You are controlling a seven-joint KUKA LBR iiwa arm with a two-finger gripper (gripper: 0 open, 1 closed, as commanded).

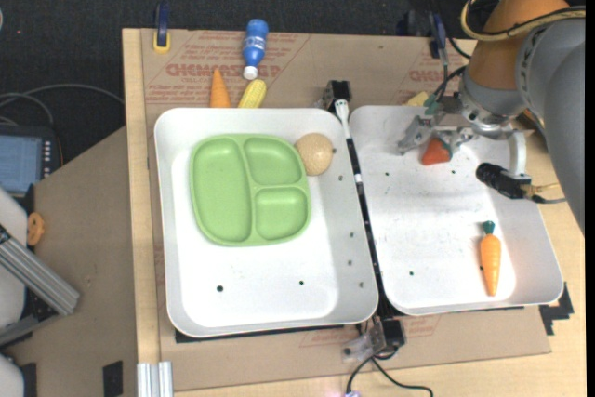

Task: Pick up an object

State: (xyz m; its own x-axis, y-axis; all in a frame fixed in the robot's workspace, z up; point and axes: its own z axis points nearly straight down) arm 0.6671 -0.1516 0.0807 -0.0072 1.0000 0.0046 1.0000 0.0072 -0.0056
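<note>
red chunk point(435, 153) right of green tray point(249, 189), over in far end of right bin point(446, 293); claw point(432, 142) spread open, straddling it, nothing gripped yet imo; go lower, centre up, then squeeze; toy carrot point(490, 263) further right of tray, well clear; beige ball point(314, 153) touching tray's far-right corner; no blockers

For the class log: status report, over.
Gripper over red thing, right bin. Grasp unconfirmed. Carrot apart, same bin. Nothing blocking.
</note>
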